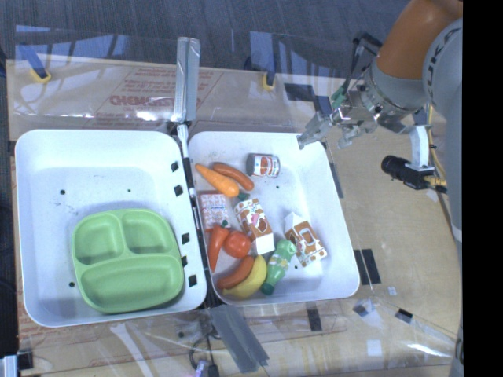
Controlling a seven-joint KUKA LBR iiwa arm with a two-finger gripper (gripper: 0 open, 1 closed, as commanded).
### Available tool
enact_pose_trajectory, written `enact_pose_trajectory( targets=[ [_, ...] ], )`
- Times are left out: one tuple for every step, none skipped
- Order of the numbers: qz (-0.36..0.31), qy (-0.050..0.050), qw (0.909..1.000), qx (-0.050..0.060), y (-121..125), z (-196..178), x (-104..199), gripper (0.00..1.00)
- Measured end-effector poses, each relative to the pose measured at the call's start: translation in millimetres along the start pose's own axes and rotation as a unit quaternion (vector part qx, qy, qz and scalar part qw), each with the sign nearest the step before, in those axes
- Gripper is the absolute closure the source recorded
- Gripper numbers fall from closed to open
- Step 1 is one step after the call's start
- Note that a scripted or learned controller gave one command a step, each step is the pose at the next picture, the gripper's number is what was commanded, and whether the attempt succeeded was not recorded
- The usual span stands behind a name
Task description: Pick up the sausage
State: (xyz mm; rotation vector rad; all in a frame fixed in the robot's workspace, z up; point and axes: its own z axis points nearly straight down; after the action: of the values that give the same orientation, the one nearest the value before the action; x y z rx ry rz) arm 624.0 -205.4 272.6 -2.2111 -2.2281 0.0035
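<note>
Looming over the right bin (334,210), your gripper (314,134) is hanging empty, fingers slightly parted; the sausage (233,175) (probably light, slick plastic) is lying beside the carrot (218,181), best pinched mid-length.

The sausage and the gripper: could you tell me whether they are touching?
Apart. The camera view shows the gripper over the bin's far right rim, with bare white floor between it and the sausage.

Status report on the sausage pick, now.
Gripper above right bin's far right corner, holding nothing seen. Sausage lies untouched at bin's far end, against the carrot. Can just to its right, crowding it.
</note>
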Motion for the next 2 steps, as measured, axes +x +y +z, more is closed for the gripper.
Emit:
enact_pose_trajectory(
  targets=[
    [0.000,0.000,1.0000,0.000,0.0,0.0,0.0,0.00],
    [-0.050,-0.001,0.9987,-0.002,24.7,-54.8,-2.6,0.00]
  ],
)
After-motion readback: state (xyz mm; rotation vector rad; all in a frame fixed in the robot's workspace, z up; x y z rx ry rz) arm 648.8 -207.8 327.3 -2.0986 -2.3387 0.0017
